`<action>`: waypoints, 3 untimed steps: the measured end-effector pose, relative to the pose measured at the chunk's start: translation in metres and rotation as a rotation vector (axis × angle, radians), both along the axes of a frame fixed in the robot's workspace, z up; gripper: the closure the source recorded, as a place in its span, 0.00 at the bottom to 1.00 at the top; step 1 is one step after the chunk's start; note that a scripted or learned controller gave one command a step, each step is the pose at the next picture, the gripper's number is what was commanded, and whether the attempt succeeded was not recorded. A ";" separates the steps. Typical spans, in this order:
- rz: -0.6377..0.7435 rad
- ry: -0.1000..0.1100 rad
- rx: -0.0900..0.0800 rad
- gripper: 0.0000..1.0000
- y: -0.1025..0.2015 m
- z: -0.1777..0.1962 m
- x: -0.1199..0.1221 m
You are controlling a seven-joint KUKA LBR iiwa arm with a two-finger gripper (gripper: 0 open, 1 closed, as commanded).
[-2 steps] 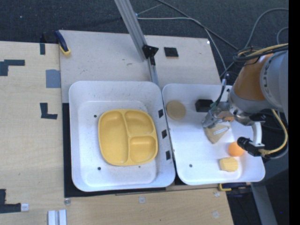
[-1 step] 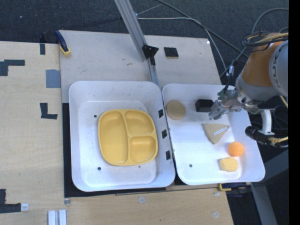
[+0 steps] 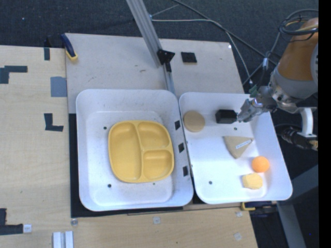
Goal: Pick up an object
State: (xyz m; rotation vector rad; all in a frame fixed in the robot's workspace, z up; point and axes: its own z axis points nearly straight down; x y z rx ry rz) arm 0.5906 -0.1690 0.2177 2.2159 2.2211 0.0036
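Note:
The right bin (image 3: 207, 182) holds a tan round disc (image 3: 194, 121), a small black block (image 3: 225, 116), a beige wedge (image 3: 238, 146), an orange ball (image 3: 260, 164) and a yellow lump (image 3: 252, 181). My gripper (image 3: 246, 111) hangs over the bin's far right part, just right of the black block, with its tip pointing down and left toward the block. Nothing shows between its fingers.
The left bin (image 3: 90, 190) holds a yellow divided tray (image 3: 140, 150). A slanted metal pole (image 3: 147, 27) rises behind the bins. Cables run across the dark floor at the back. The wooden bench extends to the left.

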 end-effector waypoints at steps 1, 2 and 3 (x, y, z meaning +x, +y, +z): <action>0.000 0.000 0.000 1.00 0.000 0.053 0.001; 0.003 0.004 0.002 1.00 0.052 0.055 0.009; 0.003 0.006 0.001 1.00 0.103 0.038 0.029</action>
